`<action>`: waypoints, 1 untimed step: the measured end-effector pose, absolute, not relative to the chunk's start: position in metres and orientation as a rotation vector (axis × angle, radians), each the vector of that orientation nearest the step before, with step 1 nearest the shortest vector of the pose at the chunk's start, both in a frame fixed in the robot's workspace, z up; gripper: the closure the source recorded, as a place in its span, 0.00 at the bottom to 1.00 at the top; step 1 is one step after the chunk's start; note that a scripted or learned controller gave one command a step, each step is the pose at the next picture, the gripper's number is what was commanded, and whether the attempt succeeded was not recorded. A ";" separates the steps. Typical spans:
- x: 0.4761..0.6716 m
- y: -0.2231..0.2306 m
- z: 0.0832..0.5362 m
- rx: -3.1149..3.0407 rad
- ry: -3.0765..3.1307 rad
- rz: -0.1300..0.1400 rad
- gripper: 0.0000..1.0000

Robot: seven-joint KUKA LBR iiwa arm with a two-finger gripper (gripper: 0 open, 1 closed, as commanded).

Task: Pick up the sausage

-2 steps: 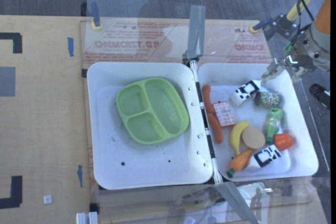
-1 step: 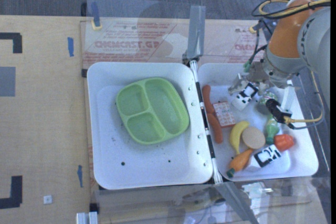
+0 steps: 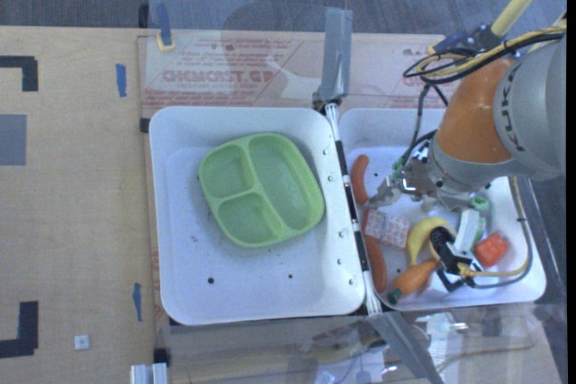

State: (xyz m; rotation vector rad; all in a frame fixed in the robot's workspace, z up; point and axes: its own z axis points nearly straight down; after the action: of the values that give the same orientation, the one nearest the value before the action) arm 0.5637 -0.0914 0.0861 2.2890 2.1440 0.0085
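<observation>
Here, the hand (image 3: 396, 186), grip state unreadable, hovers beside the sausage (image 3: 360, 176), seemingly smooth, slippery and best pinched mid-length.

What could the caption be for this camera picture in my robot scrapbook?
Robot arm's gripper hovers over the right bin beside a sausage; a green plate sits in the left bin.

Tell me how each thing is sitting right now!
Green divided plate: upright, nothing in it, left bin.
Upper sausage: lying along right bin's left wall.
Lower sausage: lying flat below it.
Banana: lying curved.
Carrot: lying flat.
Arm: reaching over right bin.
</observation>
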 end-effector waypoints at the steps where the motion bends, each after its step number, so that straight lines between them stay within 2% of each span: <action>1: 0.564 -0.091 0.086 2.290 2.144 0.009 0.00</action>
State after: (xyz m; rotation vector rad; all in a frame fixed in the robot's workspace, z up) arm 0.5636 -0.0915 0.0861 2.2897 2.1436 0.0088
